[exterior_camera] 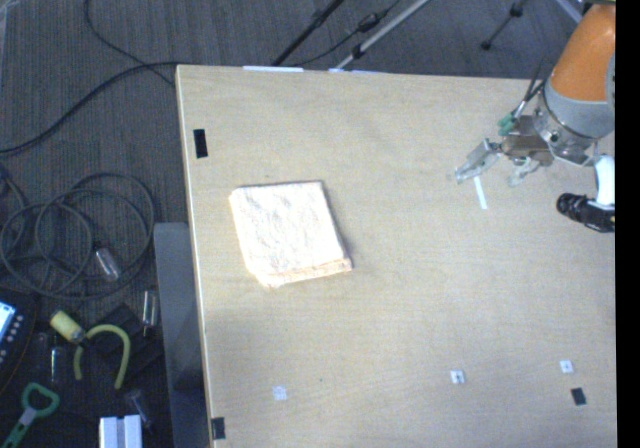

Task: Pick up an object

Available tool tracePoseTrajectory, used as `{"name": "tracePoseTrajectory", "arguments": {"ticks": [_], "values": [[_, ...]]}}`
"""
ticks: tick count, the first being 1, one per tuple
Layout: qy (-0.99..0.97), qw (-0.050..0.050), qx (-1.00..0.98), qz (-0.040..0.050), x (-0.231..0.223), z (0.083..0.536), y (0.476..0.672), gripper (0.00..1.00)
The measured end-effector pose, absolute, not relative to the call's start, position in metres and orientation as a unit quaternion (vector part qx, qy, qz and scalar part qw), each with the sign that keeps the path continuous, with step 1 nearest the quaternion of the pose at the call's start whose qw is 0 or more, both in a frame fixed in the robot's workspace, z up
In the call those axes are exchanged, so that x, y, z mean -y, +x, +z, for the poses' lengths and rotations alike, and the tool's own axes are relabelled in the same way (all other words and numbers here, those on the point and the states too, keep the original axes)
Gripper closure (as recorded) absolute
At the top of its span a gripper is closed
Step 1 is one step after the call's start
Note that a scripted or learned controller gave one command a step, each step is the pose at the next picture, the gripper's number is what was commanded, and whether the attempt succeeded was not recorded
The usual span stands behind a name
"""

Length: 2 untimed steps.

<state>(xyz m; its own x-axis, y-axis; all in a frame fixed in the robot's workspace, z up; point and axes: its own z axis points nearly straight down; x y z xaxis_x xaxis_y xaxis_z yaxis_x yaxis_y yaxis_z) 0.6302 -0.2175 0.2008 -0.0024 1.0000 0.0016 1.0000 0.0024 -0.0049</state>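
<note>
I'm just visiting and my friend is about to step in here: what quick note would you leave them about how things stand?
Gripper: at the right side of the wooden bench top, jaws spread open, holding nothing.
Folded white cloth: lies flat on the left part of the bench top, well apart from the gripper.
Done: nothing picked up yet.
Left: bring the gripper across to the cloth, close on it, lift.

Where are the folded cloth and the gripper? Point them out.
folded cloth [290, 233]: camera view, middle of its top face.
gripper [478, 176]: camera view, midway between its fingertips.
</note>
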Motion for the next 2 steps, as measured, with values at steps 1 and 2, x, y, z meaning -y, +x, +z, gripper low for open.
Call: {"name": "tracePoseTrajectory", "arguments": {"ticks": [1,2], "values": [[-0.675,0.001,0.738,0.0028,0.222,0.091,0.668,0.00],[-0.576,0.002,0.817,0.0014,0.162,0.081,0.668,0.00]]}}
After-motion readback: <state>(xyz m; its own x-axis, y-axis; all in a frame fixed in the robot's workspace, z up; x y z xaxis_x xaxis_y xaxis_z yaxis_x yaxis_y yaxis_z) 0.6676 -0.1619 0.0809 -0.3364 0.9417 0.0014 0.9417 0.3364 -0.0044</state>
